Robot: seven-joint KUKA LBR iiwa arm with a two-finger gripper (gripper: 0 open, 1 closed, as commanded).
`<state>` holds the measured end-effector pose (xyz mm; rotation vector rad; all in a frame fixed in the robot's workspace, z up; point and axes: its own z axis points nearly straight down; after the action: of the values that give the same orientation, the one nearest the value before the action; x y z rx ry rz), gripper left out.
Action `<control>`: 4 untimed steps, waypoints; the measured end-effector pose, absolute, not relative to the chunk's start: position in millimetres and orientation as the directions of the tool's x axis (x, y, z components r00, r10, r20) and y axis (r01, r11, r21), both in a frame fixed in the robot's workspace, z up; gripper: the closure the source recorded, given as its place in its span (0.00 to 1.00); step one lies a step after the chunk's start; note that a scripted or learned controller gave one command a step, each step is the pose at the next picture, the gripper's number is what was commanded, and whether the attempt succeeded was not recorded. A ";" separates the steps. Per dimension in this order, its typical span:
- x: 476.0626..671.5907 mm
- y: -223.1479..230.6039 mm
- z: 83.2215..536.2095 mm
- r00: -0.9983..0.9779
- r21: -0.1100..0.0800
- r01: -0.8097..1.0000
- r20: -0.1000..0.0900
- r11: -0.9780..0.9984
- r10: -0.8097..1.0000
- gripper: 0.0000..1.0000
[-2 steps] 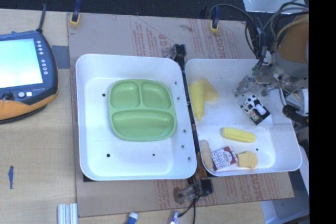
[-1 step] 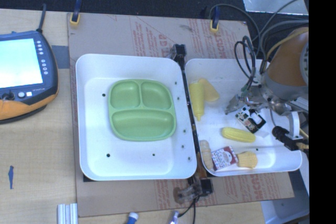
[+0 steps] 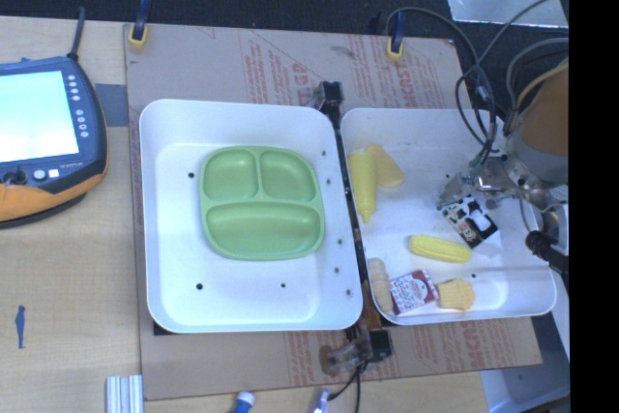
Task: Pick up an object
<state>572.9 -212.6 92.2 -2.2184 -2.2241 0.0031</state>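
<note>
Gripper (image 3: 471,208) low in the right bin (image 3: 426,126), over a small black-and-white item (image 3: 473,223); finger state cannot be told from this angle. Yellow corn cob (image 3: 439,250) lies just beside, toward the front. Red-white packet (image 3: 412,291) near front wall. Green divided plate (image 3: 261,202) sits in left bin (image 3: 174,305).

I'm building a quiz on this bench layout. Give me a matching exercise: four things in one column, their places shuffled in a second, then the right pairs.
Things:
1. green divided plate
2. corn cob
3. tablet-like controller
4. red-and-white packet

Places:
A. on the bench, left of both bins
B. near edge of the right bin
C. middle of the left bin
D. middle of the right bin, below the gripper

Pairs: 1-C, 2-D, 3-A, 4-B
</note>
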 end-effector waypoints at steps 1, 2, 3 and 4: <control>654.0 -211.6 92.4 -0.003 -0.001 1.000 0.000 0.003 1.000 0.00; 583.8 -163.3 98.3 -0.005 -0.004 1.000 0.000 0.005 1.000 0.00; 509.0 -126.9 91.5 -0.004 -0.002 1.000 -0.001 0.004 1.000 0.00; 590.9 -151.8 92.1 -0.003 -0.002 1.000 0.000 0.003 1.000 0.00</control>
<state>590.9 -151.8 92.1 -2.2178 -2.2237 0.0023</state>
